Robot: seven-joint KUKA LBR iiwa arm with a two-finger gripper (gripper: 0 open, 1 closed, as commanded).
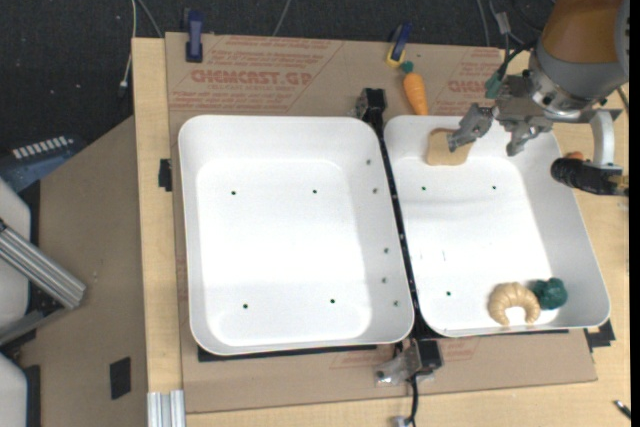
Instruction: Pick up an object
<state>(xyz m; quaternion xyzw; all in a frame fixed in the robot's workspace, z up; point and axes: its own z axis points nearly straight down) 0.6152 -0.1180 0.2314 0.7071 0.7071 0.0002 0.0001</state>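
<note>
Two white bins sat side by side: the left bin (285,230) and the right bin (480,235). The right bin held three items: one tan block (443,149) at its far edge, one croissant (514,303) and one green object (549,293) touching it at the near right corner. One carrot (414,92) lay behind the bins, its long axis running near-to-far. The gripper (495,137) hung open, jaws spread wide, left finger (470,128) beside the block, nothing held.

Tan block-like piece (443,148) at right bin's (560,245) far edge, lying flat. Croissant (514,303), curled, at near corner, touching dark green item (549,293), possibly a toy. Orange carrot (414,91) outside, on tabletop (300,75).
</note>
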